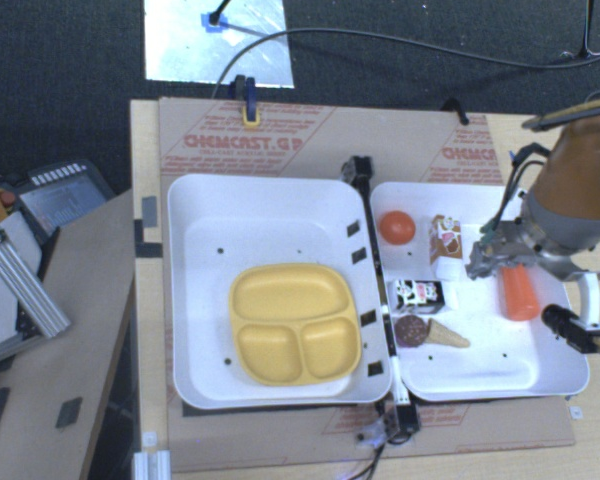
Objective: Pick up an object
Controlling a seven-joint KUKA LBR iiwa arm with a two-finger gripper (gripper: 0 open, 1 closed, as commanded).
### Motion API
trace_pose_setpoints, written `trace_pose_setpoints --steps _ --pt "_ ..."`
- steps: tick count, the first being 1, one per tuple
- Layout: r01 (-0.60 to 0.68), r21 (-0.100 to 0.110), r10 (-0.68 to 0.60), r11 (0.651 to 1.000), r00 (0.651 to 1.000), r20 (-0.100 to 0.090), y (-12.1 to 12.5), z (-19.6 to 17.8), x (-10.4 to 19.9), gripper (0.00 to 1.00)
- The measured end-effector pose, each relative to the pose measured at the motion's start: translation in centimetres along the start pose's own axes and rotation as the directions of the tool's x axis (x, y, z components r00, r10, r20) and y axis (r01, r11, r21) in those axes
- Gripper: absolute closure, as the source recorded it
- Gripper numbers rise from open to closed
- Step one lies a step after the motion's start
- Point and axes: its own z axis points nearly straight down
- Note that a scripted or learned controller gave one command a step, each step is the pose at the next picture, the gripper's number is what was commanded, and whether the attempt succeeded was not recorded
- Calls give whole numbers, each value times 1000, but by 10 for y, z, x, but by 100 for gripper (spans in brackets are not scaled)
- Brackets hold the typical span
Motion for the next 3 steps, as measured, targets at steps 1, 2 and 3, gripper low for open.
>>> trace_pose_setpoints --steps 1,2,3 --pt "1 -1 -1 1000 1000 0 11 -52 6 100" --pt "0 3 0 1000 1000 0 12 -69 6 100" --pt "5 4 -4 1000 1000 -3 29 -56 62 100"
